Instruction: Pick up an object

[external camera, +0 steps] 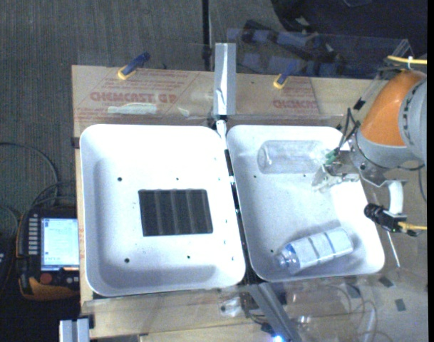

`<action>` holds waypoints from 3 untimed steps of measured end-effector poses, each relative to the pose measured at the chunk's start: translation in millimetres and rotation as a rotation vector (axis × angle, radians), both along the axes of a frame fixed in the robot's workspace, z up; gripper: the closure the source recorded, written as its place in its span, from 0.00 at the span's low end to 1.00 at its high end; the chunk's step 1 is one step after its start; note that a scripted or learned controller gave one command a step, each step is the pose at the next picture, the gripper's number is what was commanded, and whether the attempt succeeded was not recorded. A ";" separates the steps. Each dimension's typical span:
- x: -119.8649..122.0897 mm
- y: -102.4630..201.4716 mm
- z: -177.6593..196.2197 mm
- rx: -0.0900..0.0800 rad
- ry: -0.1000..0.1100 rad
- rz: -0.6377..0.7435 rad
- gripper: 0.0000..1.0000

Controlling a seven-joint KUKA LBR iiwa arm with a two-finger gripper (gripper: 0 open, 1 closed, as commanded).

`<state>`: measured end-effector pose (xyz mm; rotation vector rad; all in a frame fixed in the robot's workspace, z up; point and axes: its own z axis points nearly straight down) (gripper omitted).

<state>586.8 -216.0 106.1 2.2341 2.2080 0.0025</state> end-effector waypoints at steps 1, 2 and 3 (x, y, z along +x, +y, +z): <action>0.2 1.4 -0.1 0.002 0.001 0.001 0.00; 67.1 -0.3 -10.3 0.015 0.082 0.019 0.00; 67.1 -0.3 -10.5 0.015 0.082 0.018 0.00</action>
